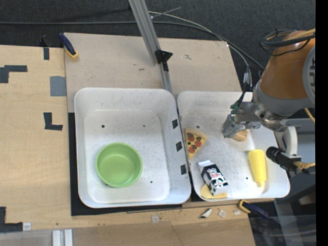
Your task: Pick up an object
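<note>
My gripper (234, 129) is down in the right bin (215, 102), near its upper right part. A small tan object (241, 136) peeks out just under it, partly hidden by the gripper body. Whether the two touch is unclear. A pizza slice (194, 141) lies to the left by the bin's wall. A yellow corn-like piece (258, 166) lies at the lower right. A black-and-white milk carton (214, 177) rests near the front edge on a flat yellow piece (206, 191).
The left bin (87, 106) holds a green bowl (119, 164) at its lower left. A slanted metal pole (148, 29) rises behind the bins. Cables run along the back right. Small scraps lie on the bench in front of the right bin.
</note>
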Motion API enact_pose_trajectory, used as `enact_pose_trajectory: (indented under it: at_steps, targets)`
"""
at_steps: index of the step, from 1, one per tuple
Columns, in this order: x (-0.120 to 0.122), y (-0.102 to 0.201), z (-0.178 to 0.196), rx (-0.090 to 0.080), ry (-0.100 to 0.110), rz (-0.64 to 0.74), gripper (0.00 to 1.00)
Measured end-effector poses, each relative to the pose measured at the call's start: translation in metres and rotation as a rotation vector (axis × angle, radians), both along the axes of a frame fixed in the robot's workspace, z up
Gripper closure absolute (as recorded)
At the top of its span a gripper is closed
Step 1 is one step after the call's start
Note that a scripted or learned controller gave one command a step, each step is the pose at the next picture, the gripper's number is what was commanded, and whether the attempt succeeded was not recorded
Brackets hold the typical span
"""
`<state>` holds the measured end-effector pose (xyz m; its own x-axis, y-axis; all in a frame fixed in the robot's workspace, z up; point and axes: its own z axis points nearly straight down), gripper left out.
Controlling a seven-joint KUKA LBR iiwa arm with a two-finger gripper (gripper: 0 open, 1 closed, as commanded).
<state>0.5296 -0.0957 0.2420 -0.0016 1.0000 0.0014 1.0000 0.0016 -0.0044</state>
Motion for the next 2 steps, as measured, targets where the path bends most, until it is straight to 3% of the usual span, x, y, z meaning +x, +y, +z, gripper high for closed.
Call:
enact_pose_trajectory:
  at_steps: [1,2]
  targets:
    - [0.000,0.000,0.000,0.000,0.000,0.000,0.00]
    - [-0.001,-0.010,-0.054,-0.001,0.007,-0.002,0.00]
